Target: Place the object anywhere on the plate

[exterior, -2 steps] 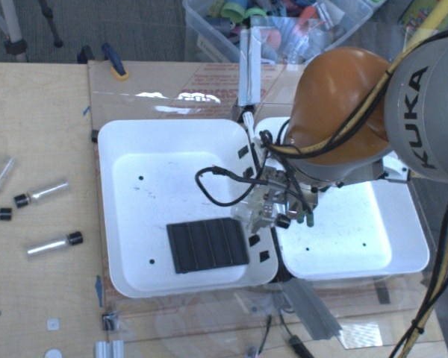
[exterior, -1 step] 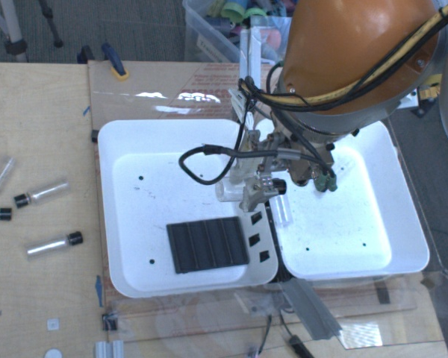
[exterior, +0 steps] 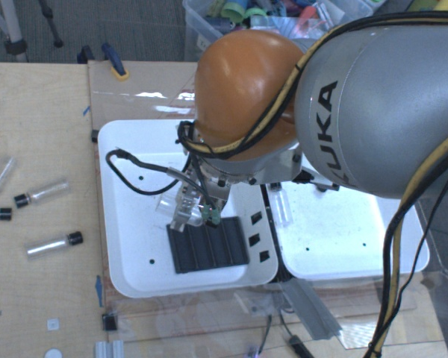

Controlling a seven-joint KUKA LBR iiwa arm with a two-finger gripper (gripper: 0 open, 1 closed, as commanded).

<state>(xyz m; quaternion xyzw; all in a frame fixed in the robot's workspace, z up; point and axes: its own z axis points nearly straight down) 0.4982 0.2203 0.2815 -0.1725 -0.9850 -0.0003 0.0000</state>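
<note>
Hiding much of the left bin (exterior: 127, 271), arm (exterior: 373, 88); jaws' state unclear.

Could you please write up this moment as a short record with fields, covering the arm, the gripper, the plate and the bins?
arm: grey arm with orange band, reaching in from the right over the left bin
gripper: gripper low over the left bin, just above the plate's upper edge
plate: dark ribbed plate lying flat in the near part of the left bin
left bin: white bin, holds the plate
right bin: white bin, beside the left one
bench: clear tubes with black caps lying left of the bins
</note>
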